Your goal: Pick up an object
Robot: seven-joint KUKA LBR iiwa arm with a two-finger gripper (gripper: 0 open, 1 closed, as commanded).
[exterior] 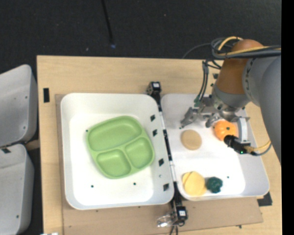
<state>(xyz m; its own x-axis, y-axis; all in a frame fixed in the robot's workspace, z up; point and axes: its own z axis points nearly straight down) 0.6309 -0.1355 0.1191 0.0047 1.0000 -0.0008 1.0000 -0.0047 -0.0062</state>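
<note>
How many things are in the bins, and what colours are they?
Green tray: 1
Tan round thing: 1
Yellow round thing: 1
Dark green thing: 1
Orange thing: 1
Total: 5

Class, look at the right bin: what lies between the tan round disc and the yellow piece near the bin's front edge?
Nothing. In the camera view, bare white bin floor separates the tan disc from the yellow piece.
</note>
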